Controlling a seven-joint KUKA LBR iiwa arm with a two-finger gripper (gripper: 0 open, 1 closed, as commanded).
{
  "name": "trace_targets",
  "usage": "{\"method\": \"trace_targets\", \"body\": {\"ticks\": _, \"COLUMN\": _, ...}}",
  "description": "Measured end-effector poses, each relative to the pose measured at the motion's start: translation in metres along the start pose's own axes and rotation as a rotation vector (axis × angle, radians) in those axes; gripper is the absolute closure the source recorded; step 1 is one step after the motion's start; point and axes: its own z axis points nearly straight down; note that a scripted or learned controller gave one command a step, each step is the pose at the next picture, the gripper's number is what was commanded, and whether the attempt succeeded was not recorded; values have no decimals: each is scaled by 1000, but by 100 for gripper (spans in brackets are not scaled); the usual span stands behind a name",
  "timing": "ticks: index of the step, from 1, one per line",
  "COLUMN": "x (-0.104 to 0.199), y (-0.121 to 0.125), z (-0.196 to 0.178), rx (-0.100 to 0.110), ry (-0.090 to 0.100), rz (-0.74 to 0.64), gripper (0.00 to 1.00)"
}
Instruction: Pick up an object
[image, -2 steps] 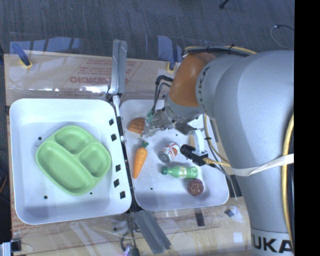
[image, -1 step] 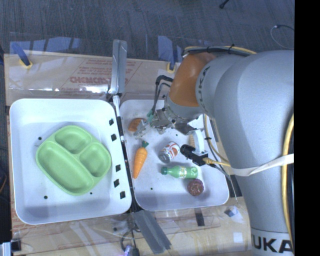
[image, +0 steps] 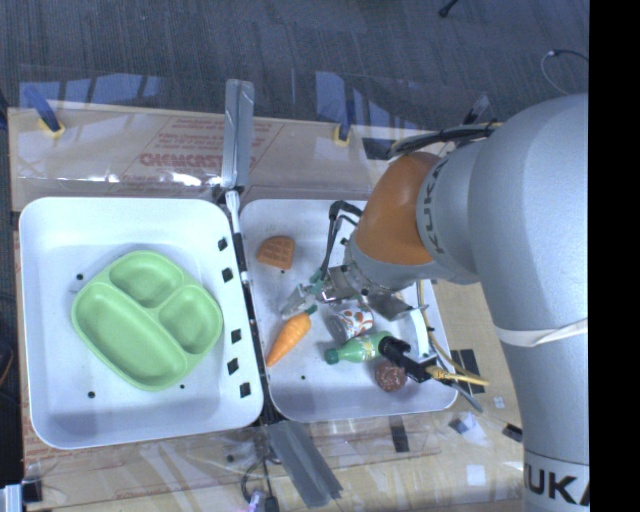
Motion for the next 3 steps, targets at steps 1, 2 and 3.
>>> {"method": "trace_targets", "body": {"ticks": 1, "x": 0, "y": 0, "z": -10, "rx": 1, "ry": -1, "rz": -6, "gripper": 100}}
{"method": "trace_targets", "body": {"ticks": 2, "x": 0, "y": 0, "z": -10, "rx": 1, "ry": -1, "rz": -6, "gripper": 0}}
{"method": "trace_targets", "body": {"ticks": 3, "x": 13, "y": -44, "z": 1, "rx": 0, "ry": 1, "rz": -117, "gripper": 0}}
